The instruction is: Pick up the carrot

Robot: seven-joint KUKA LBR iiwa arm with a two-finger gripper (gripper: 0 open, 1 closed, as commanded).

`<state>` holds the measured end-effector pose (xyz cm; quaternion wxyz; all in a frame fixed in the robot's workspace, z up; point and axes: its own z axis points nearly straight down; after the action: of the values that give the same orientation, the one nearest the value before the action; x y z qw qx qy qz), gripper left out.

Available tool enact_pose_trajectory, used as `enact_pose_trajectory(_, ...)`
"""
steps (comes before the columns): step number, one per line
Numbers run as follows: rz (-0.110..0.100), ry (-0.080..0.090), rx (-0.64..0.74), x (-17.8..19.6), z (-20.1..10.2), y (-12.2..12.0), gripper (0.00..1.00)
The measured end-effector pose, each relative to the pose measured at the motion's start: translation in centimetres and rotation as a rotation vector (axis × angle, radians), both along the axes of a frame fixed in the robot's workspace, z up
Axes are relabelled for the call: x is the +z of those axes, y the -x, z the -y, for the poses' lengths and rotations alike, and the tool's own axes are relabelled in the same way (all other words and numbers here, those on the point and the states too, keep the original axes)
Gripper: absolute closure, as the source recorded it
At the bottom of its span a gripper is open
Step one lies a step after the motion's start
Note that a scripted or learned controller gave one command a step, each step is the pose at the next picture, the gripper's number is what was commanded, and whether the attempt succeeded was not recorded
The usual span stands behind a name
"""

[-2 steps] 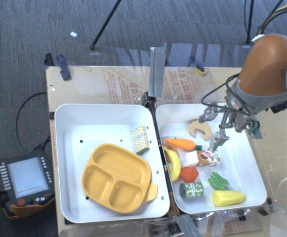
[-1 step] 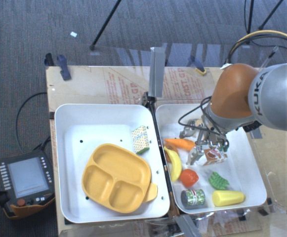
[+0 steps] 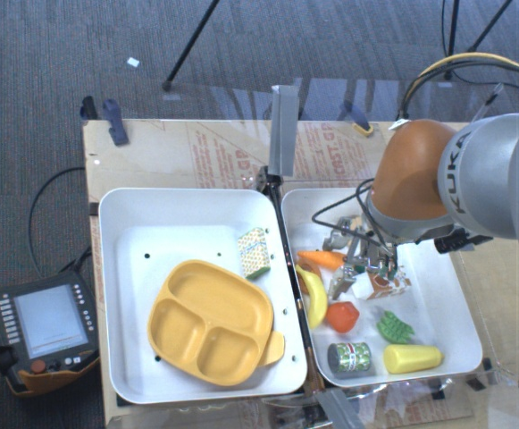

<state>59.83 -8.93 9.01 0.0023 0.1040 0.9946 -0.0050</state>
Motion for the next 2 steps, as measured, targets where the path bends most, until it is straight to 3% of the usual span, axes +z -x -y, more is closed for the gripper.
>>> enact_pose_trajectory(1,0.008,0.007,-0.333,0.2,0.8,-1.5,0.0)
enact_pose_trajectory(2,-0.003,-0.011,-0.562,-0.3,-0.2,3.3,0.0)
